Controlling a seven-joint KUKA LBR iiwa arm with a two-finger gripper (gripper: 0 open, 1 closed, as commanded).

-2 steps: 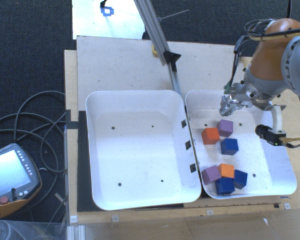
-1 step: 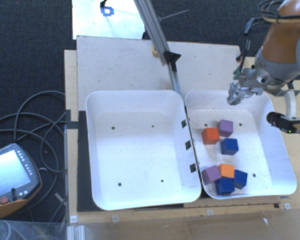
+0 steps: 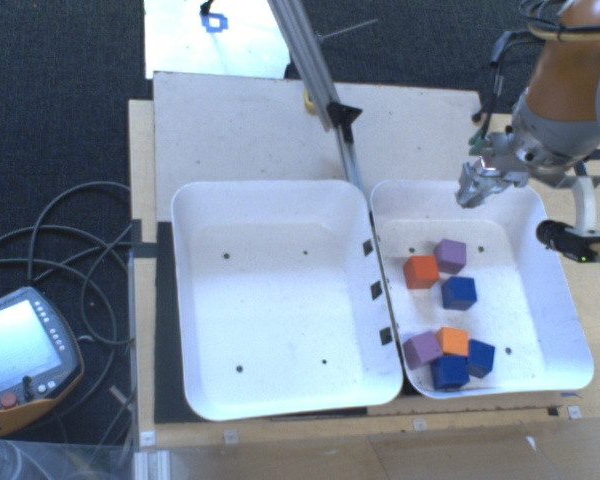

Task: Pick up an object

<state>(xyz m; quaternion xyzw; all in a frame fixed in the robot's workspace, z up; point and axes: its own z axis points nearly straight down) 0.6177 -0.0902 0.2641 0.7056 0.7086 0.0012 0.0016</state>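
Four matte blocks (image 3: 450, 356) cluster at the right bin's (image 3: 565, 313) near edge, three more mid-bin; the gripper (image 3: 472, 196) hovers over its far rim, grip unreadable, apparently holding nothing.

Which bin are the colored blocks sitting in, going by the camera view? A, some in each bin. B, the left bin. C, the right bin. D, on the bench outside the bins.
C: the blocks, such as the orange block and the purple block, all lie inside the right bin, with the gripper above that bin's far edge.
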